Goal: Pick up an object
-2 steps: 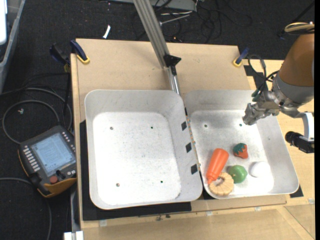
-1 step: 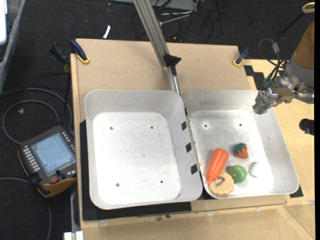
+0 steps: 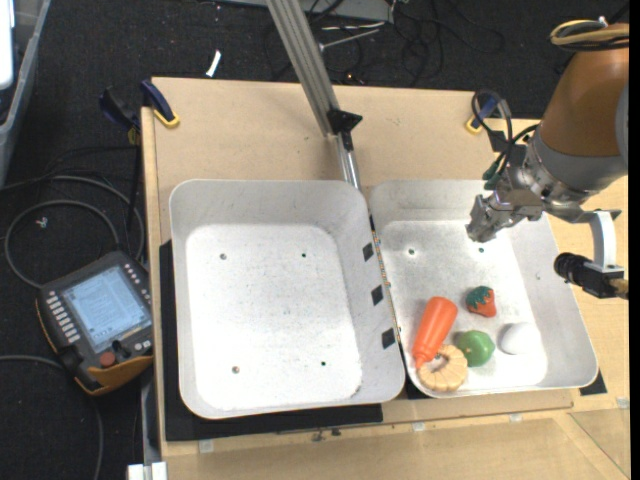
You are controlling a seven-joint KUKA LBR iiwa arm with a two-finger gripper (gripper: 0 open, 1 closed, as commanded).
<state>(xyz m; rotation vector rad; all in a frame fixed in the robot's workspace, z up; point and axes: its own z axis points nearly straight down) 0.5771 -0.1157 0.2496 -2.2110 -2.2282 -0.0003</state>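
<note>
On the bench [image 3: 260,128] sit two shallow white bins side by side. Left bin [image 3: 265,298] shows a bare speckled floor. Right bin [image 3: 420,203] holds a cluster toward its near end: an orange carrot [image 3: 434,328] lying tilted, its lower end touching a tan round piece [image 3: 444,370]; a green round object [image 3: 475,347] just beside both; a small red-and-green piece [image 3: 481,301], strawberry-like, a little farther back; and a white ball [image 3: 515,338] near the right wall. Above the far half of that bin hangs the gripper [image 3: 484,226], well apart from the cluster, with nothing seen between its tips; whether it is released or clenched cannot be told. A grey metal pole [image 3: 305,53] slants down from the top and ends near the seam between the bins. Off the bench at left lies a pendant controller [image 3: 98,316] with cables.
</note>
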